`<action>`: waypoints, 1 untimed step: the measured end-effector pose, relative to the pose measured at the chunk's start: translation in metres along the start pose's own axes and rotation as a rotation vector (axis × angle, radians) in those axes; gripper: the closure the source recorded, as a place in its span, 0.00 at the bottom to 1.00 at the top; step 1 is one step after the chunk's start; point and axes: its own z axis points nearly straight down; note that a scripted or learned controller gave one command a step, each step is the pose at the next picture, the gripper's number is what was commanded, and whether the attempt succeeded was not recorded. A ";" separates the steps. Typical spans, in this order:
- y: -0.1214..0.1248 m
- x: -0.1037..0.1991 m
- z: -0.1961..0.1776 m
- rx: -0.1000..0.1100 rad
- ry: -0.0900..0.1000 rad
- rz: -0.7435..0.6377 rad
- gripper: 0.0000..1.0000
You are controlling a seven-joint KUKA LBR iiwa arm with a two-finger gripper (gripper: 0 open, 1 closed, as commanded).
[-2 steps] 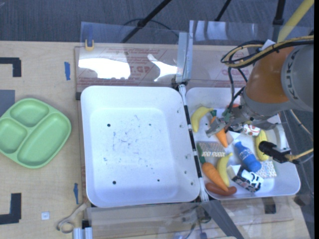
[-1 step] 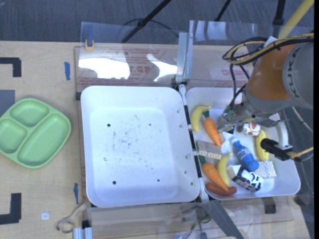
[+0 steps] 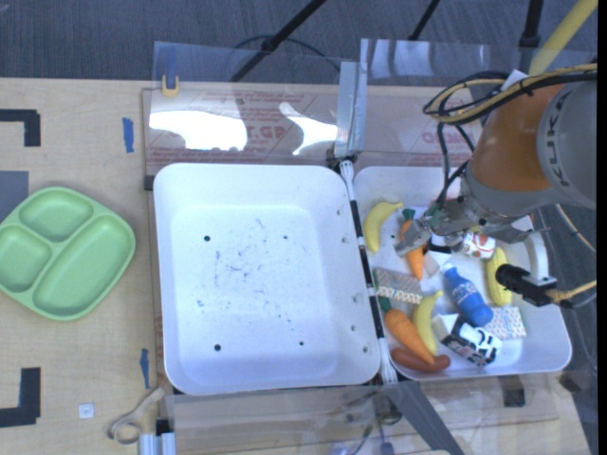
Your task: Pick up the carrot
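An orange carrot (image 3: 401, 328) lies in the right bin (image 3: 550, 354), near its left wall and towards the front, between a small yellow banana (image 3: 427, 320) and a red sausage (image 3: 418, 360). My gripper (image 3: 420, 237) hangs low over the back-left part of that bin, well behind the carrot. Directly under the gripper sits a smaller orange piece (image 3: 415, 261); I cannot tell whether the gripper touches it.
The right bin also holds a banana (image 3: 378, 224) at the back left, another banana (image 3: 495, 279), a blue bottle (image 3: 466, 296), a red-and-white ball (image 3: 479, 245) and a black-and-white item (image 3: 471, 342). The left bin (image 3: 190, 197) stands alongside. A green divided plate (image 3: 63, 251) sits far left.
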 end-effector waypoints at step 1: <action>0.000 0.000 0.000 0.000 0.000 0.000 0.00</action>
